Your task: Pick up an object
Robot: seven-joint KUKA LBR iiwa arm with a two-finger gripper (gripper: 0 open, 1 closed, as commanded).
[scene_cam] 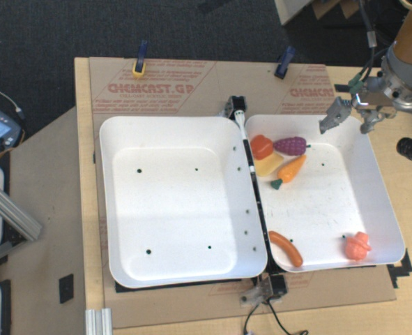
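Observation:
The right bin [373,187] holds several toy foods. A red pepper [262,146], a purple piece [290,145], a yellow piece [268,164] and an orange carrot [291,169] are clustered at its far left. A sausage [286,248] lies at the near left corner and a pink piece [357,246] at the near right. My gripper [351,116] hangs open above the bin's far right corner with nothing between its fingers, well to the right of the cluster.
The left bin [171,201] lies beside the right one, with a black divider strip [251,180] between them. Blue clamps [285,62] and a yellow-blue clamp [140,60] hold the cardboard at the back edge.

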